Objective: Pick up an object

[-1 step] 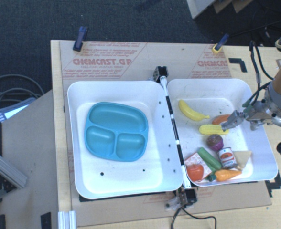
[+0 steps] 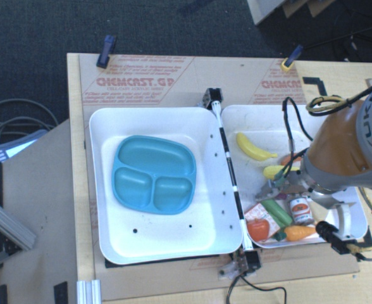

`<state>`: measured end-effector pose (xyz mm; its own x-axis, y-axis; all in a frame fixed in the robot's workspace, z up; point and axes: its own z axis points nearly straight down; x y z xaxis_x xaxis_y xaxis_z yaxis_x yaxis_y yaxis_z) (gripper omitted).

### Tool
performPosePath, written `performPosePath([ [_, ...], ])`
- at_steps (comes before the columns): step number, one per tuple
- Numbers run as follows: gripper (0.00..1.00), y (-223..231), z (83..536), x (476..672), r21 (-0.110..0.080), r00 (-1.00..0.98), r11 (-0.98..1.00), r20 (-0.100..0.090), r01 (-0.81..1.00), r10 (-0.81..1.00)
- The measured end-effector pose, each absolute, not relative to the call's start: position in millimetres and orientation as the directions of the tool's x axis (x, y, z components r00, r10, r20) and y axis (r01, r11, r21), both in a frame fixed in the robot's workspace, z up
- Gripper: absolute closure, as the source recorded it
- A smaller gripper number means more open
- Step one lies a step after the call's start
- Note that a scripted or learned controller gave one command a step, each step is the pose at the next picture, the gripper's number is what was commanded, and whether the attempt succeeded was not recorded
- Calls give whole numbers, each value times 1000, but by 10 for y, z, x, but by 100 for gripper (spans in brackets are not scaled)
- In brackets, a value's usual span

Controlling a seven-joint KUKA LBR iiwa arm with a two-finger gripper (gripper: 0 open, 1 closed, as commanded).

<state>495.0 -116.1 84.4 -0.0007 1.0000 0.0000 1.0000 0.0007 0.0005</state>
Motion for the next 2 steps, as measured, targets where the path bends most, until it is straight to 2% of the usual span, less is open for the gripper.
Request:
performPosePath([
  [1, 100, -1163, 942, 4952, 2, 1, -1, -1, 1000, 1000],
  [2, 100, -559, 1857, 5550, 4, -2, 2, 1, 1000, 1000],
])
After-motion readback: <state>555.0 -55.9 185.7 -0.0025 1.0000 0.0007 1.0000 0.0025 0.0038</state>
